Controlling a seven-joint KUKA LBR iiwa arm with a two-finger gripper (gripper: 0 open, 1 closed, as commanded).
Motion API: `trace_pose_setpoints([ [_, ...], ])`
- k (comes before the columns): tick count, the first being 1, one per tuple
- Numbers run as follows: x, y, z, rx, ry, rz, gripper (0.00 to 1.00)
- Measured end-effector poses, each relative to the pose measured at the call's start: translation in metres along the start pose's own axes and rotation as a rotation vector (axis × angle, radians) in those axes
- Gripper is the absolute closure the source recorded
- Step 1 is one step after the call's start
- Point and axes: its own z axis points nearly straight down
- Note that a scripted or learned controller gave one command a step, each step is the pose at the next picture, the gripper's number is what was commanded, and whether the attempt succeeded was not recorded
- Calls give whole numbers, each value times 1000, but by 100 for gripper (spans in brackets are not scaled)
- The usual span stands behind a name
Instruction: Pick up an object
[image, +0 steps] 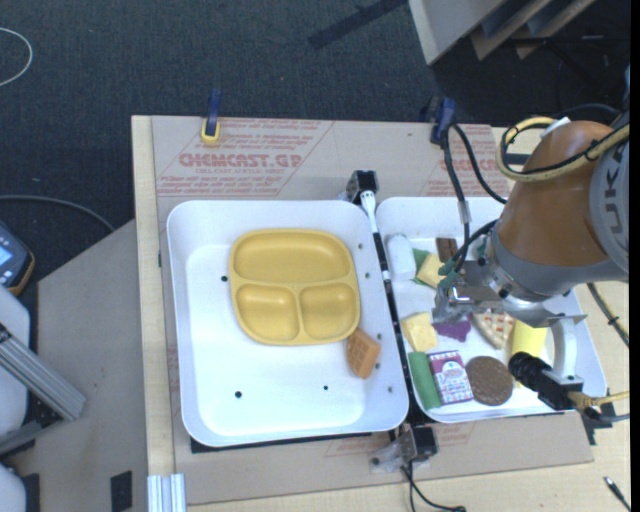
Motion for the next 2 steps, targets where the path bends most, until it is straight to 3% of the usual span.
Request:
trace_pose_setpoints([
  [2,-3,1,-20,-4,-1,0,100],
])
